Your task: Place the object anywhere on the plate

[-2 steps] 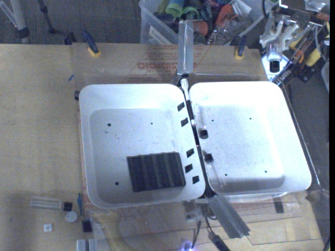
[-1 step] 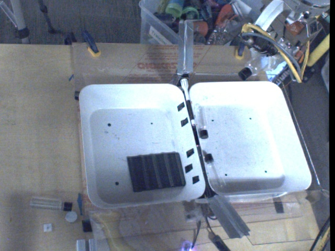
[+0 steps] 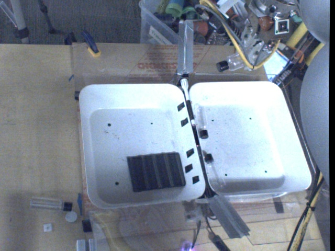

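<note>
Bins sit side by side: the right bin (image 3: 246,140) beside the left bin (image 3: 104,119), whose near half holds a dark ridged plate (image 3: 156,171). Far right, the gripper (image 3: 251,46) hangs above the bench, grip unclear.

Cut off and crowded at the top edge

The gripper (image 3: 255,46) sits amid cables — its fingers cannot be made out; the arm (image 3: 317,88) runs off the right edge, and the clutter bin (image 3: 157,14) behind is cropped — its contents indistinct.
</note>
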Controlling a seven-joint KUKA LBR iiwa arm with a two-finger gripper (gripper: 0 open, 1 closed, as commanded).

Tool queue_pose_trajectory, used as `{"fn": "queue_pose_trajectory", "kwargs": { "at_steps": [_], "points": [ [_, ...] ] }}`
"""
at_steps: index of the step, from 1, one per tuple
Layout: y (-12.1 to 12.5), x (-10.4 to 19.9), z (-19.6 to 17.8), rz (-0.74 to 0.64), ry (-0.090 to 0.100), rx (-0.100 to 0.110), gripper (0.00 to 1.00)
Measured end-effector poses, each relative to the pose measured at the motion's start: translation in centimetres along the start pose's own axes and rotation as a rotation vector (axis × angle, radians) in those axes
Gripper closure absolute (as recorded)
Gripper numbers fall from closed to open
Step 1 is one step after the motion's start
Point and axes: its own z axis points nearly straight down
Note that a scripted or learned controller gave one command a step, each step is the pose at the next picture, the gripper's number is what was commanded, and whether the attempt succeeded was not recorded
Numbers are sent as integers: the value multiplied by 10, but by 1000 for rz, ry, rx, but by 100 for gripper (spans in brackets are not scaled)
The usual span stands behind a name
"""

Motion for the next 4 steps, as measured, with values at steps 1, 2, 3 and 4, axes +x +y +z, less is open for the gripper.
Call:
{"fn": "queue_pose_trajectory", "kwargs": {
  "at_steps": [1, 2, 3, 4],
  "points": [
    [39, -15, -20, -500, -4, 0, 100],
    [72, -12, -20, -145, -2, -1, 100],
    [44, -8, 76, -683, -7, 4, 100],
    [7, -58, 81, -419, -8, 4, 100]
  ]
}}
